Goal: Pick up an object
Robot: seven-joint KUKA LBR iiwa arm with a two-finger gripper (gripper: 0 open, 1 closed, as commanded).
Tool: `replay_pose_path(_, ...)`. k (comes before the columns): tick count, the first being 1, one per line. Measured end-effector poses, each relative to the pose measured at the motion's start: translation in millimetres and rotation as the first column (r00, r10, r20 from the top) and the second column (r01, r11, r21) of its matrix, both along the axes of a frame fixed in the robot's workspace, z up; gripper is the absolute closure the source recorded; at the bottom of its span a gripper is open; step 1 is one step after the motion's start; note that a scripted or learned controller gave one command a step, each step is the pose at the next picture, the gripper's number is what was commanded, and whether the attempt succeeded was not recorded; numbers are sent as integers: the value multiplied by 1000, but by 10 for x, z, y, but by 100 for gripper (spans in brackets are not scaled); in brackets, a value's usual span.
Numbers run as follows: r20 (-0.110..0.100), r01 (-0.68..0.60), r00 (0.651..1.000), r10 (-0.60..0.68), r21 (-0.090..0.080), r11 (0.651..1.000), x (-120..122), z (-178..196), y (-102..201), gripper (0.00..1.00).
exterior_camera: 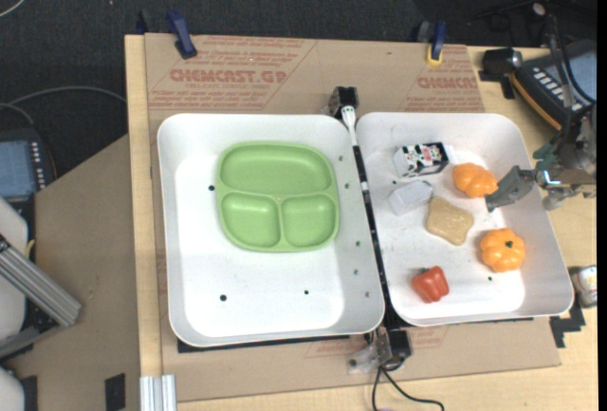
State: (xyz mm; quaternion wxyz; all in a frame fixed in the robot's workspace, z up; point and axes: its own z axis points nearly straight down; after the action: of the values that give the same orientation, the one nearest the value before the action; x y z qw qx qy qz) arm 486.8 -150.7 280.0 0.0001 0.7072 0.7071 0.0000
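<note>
The right bin [531, 300] holds several small objects. A black-and-white toy [420, 158] lies at its back, with a grey block [409, 199] just in front of it. A tan block [449, 221] sits in the middle. An orange fruit [472, 179] is at the right, an orange pumpkin [502, 250] lies nearer the front, and a red pepper [431, 284] is at the front. My gripper [512, 188] reaches in over the bin's right side, just right of the orange fruit and above the pumpkin. Nothing shows in its grasp.
The left bin [190, 286] carries a green divided plate [278, 196]. A black clip [343, 100] sits at the back between the bins. Blue [180, 32] and yellow [436, 48] clamps hold the cardboard base. Equipment [545, 86] crowds the right edge.
</note>
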Motion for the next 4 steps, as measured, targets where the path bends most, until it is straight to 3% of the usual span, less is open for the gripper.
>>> replay_pose_path(1,-6,1,1000,-1,2,1000,-91,-2025,139,0)
replay_pose_path(2,2,2,1000,-2,-1,1000,-77,-1853,127,100)
replay_pose_path(3,4,2,1000,-2,-2,1000,-74,-1754,127,100)
replay_pose_path(4,15,-14,1000,14,3,1000,709,-896,1046,100)
